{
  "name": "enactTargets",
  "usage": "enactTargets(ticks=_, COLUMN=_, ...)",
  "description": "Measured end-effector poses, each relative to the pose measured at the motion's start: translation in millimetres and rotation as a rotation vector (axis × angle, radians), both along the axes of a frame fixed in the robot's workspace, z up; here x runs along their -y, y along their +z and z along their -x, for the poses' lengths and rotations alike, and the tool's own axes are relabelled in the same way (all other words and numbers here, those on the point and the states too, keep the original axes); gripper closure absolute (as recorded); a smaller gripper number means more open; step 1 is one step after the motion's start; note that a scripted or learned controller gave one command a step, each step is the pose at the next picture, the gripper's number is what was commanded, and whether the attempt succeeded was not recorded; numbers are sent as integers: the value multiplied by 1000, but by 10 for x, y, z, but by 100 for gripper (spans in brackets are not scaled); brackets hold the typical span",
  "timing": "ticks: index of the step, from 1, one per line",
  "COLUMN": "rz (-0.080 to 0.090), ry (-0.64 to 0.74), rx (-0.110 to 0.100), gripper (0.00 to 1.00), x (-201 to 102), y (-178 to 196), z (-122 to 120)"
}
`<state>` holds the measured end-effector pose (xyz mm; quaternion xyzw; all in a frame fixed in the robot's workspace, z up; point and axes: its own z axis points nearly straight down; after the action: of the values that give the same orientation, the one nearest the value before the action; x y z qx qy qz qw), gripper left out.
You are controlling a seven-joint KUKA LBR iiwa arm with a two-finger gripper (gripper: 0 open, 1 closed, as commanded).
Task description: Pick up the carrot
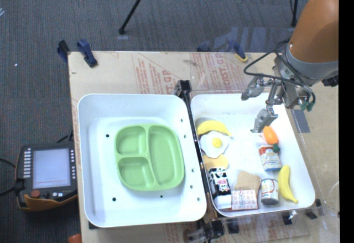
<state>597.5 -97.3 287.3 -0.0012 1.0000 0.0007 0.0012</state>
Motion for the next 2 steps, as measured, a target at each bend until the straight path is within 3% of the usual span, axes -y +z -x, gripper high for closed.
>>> enactTargets(ticks=1, rz=-3, ry=73, rx=-11, gripper=0, x=453, y=-1033, z=-334)
enactTargets(ticks=2, rz=-2, ry=-134, rx=-8, gripper=0, x=921, y=-2031, z=-55)
